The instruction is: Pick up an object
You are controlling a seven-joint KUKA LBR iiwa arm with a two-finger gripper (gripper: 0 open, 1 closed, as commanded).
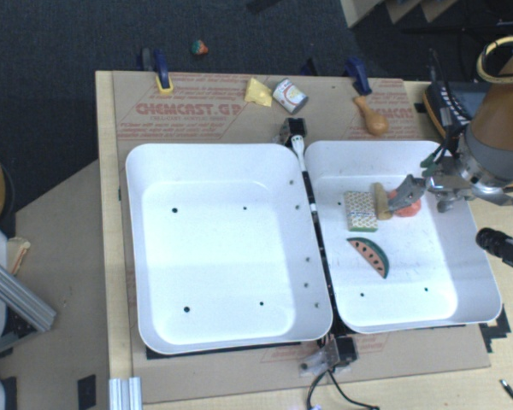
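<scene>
Writing: the brown board under the bins carries red print along its far edge; "CHEMCAST" reads clearly, the letters after it look like "G P" and the rest is too faint to make out.
Table: pale wood, flat, with the brown board laid on top of it.
Left bin: shallow white plastic, rounded corners, smooth floor with a few small dark dots.
Right bin: same white plastic and shape, touching the left bin along a dark seam.
Pincer: grey metal, reaching in from the right, low over the far part of the right bin; whether it is clenched or released I cannot tell.
Red object: small, rounded, orange-red, just beside the pincer tip and partly hidden by it; no grasp can be confirmed.
Tan block: short upright piece, matte, between the sponge-like pad and the red object.
Pad: rectangular, speckled green-and-cream, rough-looking, lying flat in the right bin, touching the tan block.
Watermelon slice: curved toy wedge, green rind, red flesh, near side of the pad, apart from it.
Arm: grey with an orange-brown section, at the right edge.
Beyond the bins: a yellow wedge, a small white box and a tan pear-shaped piece lie on the board; blue clamps grip its far edge.
</scene>
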